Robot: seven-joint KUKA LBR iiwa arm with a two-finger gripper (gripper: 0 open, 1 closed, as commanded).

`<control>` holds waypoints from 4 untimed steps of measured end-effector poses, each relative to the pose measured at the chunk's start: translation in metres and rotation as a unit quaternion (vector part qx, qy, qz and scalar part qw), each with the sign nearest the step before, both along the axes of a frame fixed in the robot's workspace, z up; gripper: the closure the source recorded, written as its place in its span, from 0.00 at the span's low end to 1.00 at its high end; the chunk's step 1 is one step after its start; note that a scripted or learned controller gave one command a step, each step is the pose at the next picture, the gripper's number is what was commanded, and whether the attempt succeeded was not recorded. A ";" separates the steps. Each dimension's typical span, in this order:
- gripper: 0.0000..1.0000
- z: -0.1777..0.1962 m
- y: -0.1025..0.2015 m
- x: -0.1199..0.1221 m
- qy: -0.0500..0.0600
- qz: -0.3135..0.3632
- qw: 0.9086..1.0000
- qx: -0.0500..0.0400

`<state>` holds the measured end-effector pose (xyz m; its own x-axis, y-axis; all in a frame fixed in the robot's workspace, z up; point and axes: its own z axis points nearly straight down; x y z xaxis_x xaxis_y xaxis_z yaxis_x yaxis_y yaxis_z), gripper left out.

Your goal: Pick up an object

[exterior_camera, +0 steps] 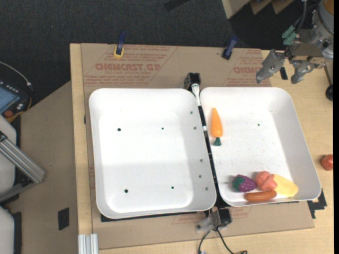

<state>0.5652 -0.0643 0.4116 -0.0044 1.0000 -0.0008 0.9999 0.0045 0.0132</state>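
My gripper (283, 73) hangs above the far right corner of the right bin (296, 126), its two grey fingers spread apart with nothing between them. An orange carrot (216, 121) with a green tip lies by the right bin's left wall. In the near right corner sits a cluster: purple grapes (244, 183), a pink-orange fruit (266, 180), a yellow piece (286, 186) and a red-orange sausage (260, 196).
The left bin (106, 142) lies beside the right one, joined at a black divider with clamps at both ends. Brown cardboard underlies both. A small orange object (327, 162) rests on the bench right of the right bin.
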 end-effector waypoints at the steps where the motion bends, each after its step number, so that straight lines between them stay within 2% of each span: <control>1: 0.00 0.129 0.050 0.003 -0.002 0.001 1.000 0.000; 2: 0.00 0.124 0.028 -0.038 0.008 -0.003 1.000 0.001; 3: 0.00 -0.028 0.015 -0.080 0.015 -0.004 1.000 0.001; 4: 0.00 0.108 0.082 -0.072 -0.002 0.002 1.000 0.001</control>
<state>0.4937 0.0181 0.5192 -0.0077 1.0000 0.0015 0.9998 0.0077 0.0171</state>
